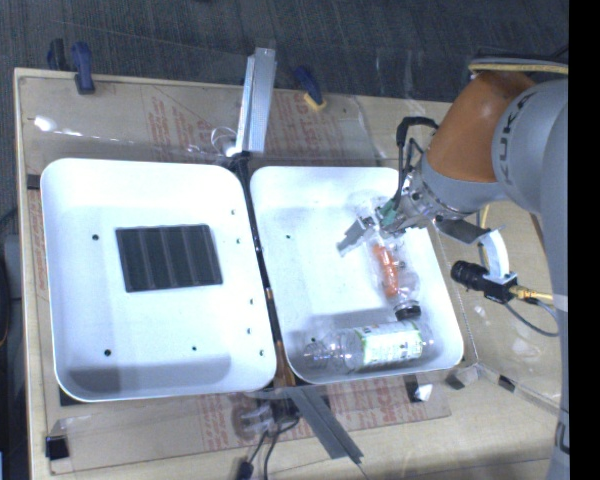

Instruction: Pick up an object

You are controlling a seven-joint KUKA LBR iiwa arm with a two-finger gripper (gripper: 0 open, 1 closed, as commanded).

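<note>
Right bin (pixel 280 268) holds a clear bottle (pixel 370 348); hand (pixel 365 230) blurred, its grip impossible to tell.

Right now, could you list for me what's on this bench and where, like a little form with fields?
Left bin: white, holds a dark ribbed rectangular pad lying flat near its middle
Right bin: white, holds two clear plastic bottles
Bottle with orange contents: lies in the right half of the right bin
Bottle with white label: lies on its side along the near wall
Arm: grey and orange, reaches in from the right
Tool: low over the right bin, just above the orange bottle's upper end
Holding anything: cannot tell
</note>
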